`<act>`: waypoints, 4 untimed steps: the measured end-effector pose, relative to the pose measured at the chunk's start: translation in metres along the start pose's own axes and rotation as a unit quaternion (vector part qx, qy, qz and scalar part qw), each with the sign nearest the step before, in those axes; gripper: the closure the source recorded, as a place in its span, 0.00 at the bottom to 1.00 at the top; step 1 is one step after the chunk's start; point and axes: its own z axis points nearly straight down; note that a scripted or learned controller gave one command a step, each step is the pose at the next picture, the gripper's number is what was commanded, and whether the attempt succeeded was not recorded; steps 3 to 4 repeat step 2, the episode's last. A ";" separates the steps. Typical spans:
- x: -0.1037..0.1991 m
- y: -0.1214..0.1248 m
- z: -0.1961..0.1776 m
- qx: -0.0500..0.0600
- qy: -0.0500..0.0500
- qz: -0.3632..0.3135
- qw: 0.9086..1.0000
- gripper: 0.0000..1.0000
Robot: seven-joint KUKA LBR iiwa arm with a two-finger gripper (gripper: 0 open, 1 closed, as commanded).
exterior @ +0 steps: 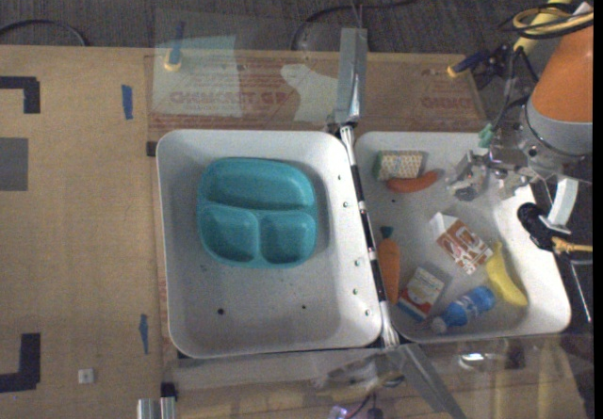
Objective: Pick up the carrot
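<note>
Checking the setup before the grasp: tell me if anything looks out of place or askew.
Nothing looks spilled or broken. The carrot lies tight against the right bin's left wall, an awkward spot for a grasp. The other items there lie loosely scattered; the left bin holds a teal tray, slightly skewed.

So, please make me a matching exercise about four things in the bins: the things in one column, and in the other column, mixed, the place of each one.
Things:
1. carrot
2. teal divided plate
3. banana
4. blue bottle

Places:
A. in the left bin
B. by the left wall of the right bin, near the divider
C. at the near edge of the right bin, lying on its side
D. toward the right side of the right bin, just above the bottle

Pairs: 1-B, 2-A, 3-D, 4-C
</note>
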 end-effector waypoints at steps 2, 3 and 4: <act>0.019 -0.031 0.086 -0.001 0.001 -0.137 0.991 1.00; 0.019 -0.031 0.086 -0.001 0.001 -0.137 0.991 1.00; 0.019 -0.031 0.086 -0.001 0.001 -0.137 0.991 1.00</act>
